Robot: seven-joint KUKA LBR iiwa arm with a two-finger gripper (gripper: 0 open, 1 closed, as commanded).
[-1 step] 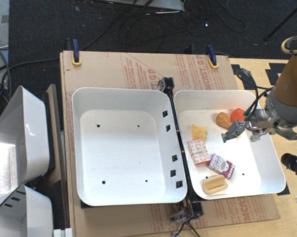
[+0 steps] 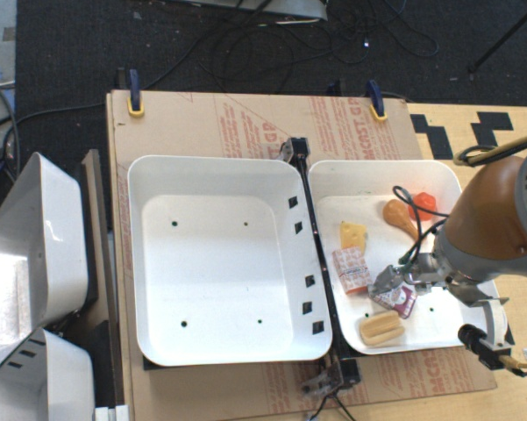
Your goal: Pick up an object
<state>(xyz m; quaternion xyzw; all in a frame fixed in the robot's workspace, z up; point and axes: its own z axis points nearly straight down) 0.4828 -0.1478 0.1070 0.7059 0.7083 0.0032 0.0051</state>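
A: Where do we find something to pick?

B: All of it lies in the right bin [image 2: 333,175]. Nearest the gripper [image 2: 393,285] is a small purple packet [image 2: 402,301], touching it on the near side, partly under the metal tips. We can't tell if the fingers are open or closed, or whether they grip the packet.

A: Which way does it lie from them?

B: Just toward the bin's front edge, almost underneath. Its long axis we can't read; too much is covered.

A: What else do we count?

B: One red-and-white wrapper [image 2: 352,269] just left of the gripper, one yellow block [image 2: 353,235] behind that, one bun [image 2: 381,328] near the front wall, one orange drumstick shape [image 2: 401,217] and one red piece [image 2: 424,202] at the back. Six things, we make it.

A: And the left bin [image 2: 149,235]?

B: White floor with a few dark dots. Both bins sit on the cardboard-covered surface [image 2: 228,121], with one arm [image 2: 491,222] reaching in from the right.
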